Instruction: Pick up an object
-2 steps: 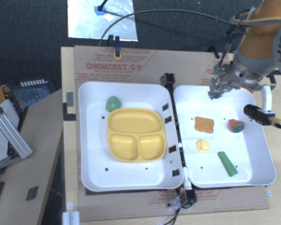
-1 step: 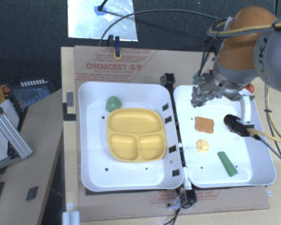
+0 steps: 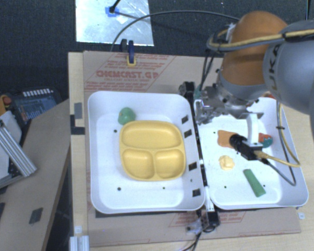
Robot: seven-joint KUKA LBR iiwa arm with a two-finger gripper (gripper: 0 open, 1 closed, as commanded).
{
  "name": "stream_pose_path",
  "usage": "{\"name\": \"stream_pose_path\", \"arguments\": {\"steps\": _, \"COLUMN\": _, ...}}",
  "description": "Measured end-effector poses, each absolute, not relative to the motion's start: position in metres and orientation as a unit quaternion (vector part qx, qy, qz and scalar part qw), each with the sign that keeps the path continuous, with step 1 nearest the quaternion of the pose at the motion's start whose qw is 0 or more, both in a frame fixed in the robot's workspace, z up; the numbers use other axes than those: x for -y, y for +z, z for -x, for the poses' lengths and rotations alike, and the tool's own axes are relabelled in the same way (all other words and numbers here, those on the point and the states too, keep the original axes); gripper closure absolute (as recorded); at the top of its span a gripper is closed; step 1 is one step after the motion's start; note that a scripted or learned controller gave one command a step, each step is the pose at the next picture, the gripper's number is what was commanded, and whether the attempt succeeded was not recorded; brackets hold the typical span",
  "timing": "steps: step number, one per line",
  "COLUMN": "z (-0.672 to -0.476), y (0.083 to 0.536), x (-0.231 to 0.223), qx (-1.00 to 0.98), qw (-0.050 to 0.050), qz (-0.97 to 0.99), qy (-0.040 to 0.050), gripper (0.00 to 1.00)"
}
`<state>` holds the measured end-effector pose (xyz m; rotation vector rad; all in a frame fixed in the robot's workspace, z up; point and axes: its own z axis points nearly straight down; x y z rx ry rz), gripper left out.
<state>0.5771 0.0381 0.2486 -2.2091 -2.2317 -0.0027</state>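
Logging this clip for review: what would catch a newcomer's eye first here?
The big yellow divided tray fills the middle of the left bin, with a small green lump by its far-left corner. The grey arm with its orange band hangs over the right bin, where an orange piece, a pale yellow lump and a green bar lie.

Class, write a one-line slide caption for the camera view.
Arm over the right bin with orange piece, pale yellow lump, green stick; left bin holds yellow tray, green ball.
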Motion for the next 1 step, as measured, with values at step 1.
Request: {"name": "stream_pose_path", "arguments": {"steps": 1, "z": -0.5608, "y": 0.2336, "x": -0.0857, "qx": 0.71, "qw": 0.001, "qz": 0.704, "qy": -0.0005, "gripper": 1.0}}
